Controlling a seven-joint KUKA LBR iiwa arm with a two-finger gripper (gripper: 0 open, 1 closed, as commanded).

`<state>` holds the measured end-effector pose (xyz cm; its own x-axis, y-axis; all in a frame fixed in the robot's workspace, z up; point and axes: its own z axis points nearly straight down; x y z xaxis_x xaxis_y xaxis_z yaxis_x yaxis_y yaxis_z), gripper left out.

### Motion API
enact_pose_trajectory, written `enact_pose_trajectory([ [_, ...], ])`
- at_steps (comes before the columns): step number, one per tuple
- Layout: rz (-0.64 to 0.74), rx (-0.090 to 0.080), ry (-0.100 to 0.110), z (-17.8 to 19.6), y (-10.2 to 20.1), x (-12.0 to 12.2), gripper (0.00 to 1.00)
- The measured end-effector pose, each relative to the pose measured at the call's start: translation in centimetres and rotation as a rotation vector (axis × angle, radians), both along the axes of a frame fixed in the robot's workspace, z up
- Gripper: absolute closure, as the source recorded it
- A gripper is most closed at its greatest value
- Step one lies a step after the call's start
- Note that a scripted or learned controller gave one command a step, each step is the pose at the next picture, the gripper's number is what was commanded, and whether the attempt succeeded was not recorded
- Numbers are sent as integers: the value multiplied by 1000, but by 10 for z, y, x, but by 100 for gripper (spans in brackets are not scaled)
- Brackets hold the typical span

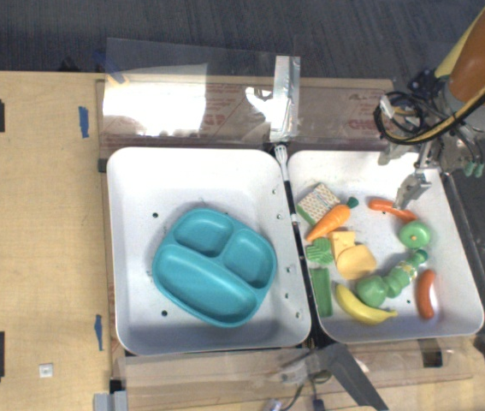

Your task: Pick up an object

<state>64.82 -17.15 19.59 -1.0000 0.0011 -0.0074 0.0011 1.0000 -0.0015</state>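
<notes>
My hand (411, 188) hangs just above the small red chili (393, 207) in the right bin (464, 268); whether it's apart, I cannot tell.

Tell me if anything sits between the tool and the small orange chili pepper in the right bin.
Nothing visible does. The tool hangs just above and right of the small orange chili pepper, with bare white bin floor between them. The green apple lies below it, out of the way.

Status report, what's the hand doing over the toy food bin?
Hand above right bin, nothing visibly held. Nearest: small orange carrot, green apple. Toys crowded together below.
</notes>
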Motion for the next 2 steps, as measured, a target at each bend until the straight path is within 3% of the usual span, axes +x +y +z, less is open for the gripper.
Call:
enact_pose_trajectory([
  [1, 83, -5, -21, -89, 39, -40, 0],
  [2, 112, -3, -2, -107, 2, -103, 0],
])
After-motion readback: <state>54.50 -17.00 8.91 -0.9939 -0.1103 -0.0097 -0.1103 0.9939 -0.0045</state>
